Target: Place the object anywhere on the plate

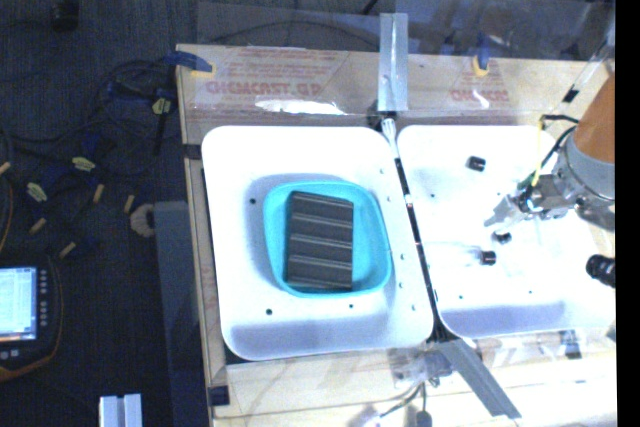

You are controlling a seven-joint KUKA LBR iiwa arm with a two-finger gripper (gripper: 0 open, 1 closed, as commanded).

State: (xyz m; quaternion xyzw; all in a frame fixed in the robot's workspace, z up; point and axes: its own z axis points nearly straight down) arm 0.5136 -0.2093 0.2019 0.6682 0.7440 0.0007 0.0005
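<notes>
2 white bins side by side on the bench. Left bin (225, 215), center of frame, holds 1 blue plate (375, 245) w/ raised rim. On the plate lies 1 dark grey block (320, 240), ribbed across its top (looks like 4 bands), so the task's thing sits inside the plate, approx centered, not touching the rim as far as I can tell. Block's long axis runs top-to-bottom of frame, tipped slightly so the upper end leans right; ribs cross it left-right.

Right bin (440, 235), right of frame, holds 3 small black bits (476, 163), one near its upper middle, 2 lower near its center, well apart from the plate.

Gripper (503, 213) sits over the right bin at mid-right of frame, pointing left, arm entering from the right edge. Fingers too small and blurred: can't tell if spread or pressed together. Nothing visible between them.
</notes>
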